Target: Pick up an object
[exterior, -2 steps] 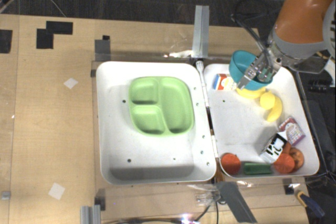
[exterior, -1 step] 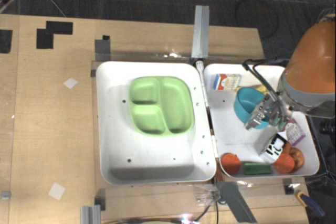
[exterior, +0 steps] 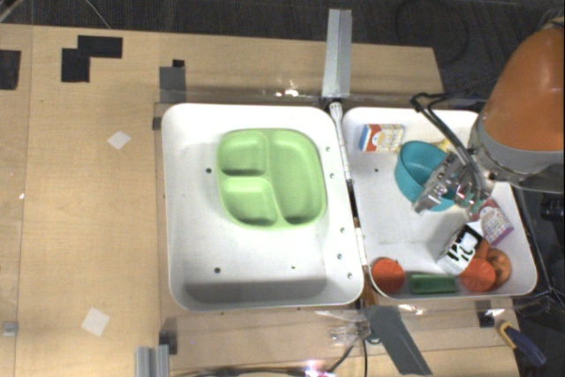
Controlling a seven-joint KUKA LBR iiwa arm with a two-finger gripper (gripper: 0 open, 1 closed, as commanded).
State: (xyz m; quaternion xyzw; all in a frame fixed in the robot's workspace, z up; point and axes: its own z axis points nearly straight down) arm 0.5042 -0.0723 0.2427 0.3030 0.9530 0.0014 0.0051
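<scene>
One teal cup (exterior: 418, 167) touching hand (exterior: 434, 197)

Arm (exterior: 530, 101): large rounded orange shell, with a grey band below it.
Cables (exterior: 441, 124): thin black lines running from the grey band toward the wrist.
Pincer (exterior: 434, 199): silvery-grey metal; details blurred, perhaps with small fittings.

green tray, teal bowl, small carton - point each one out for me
green tray (exterior: 269, 177), camera view, on the divider between its compartments
teal bowl (exterior: 417, 165), camera view, on its inner wall
small carton (exterior: 380, 138), camera view, on its printed face
</scene>
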